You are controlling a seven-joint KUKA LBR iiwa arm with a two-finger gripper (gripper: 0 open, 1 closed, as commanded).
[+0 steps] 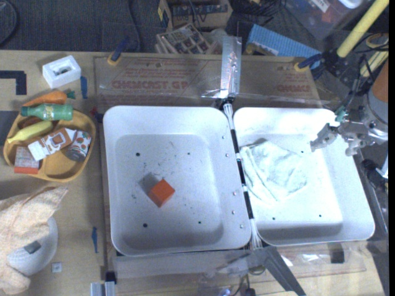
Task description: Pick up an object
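We see an orange block (163, 192) lying in the left bin (123, 128), a crumpled white cloth (274, 171) in the right bin (345, 221), the end effector (338, 137) over that bin's far right edge, fingers spread wide, holding nothing

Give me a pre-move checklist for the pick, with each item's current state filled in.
1. Target in view: the orange block lies in the left bin, unobstructed. Ok.
2. Other pickable item: a crumpled white cloth lies in the right bin against the divider side. Ok.
3. Gripper position: over the right bin's far right edge, away from both items. Not ok for a grasp yet.
4. Gripper free of load: nothing visible between its fingers. Ok.
5. Finger opening: cannot tell.
6. Path to the block: it crosses the bins' shared rim and the cloth; keep height. Cannot tell clearance.
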